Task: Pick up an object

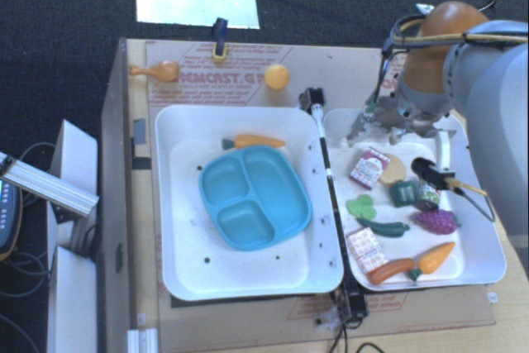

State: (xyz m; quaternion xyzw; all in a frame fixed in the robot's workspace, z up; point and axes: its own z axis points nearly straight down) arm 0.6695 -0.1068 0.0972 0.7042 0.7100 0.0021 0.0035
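Reaching in from the right, the grey arm (pixel 489 78) is bent downward at its orange band (pixel 446 21), and the gripper (pixel 382 126) is held low over the far end of the right bin (pixel 494 260). The arm's upper part is cut off by the frame edge. The gripper's tips are blurred against the white bin wall, so it cannot be told whether they are spread or closed.

The left bin (pixel 186 178) is set on the surface (pixel 215 80) beside the right one, and a blue divided plate (pixel 254 196) is laid in its middle. An orange carrot (pixel 254 141) is seen just beyond the plate's far rim.

The loose objects are crowded in the right bin. A pink-and-white box (pixel 369 167) lies nearest the gripper, just on its near side and apart from it. A tan disc (pixel 394 171) is pressed against that box, partly hidden by it. A green can (pixel 405 193) and purple grapes (pixel 436 221) are placed further toward the near right. A green leaf (pixel 360 207) and a dark green pepper (pixel 384 226) are found near the bin's left wall. A second box (pixel 364 248), a reddish sausage (pixel 388 269) and a second carrot (pixel 436 256) are lined along the near end, well apart from the gripper.
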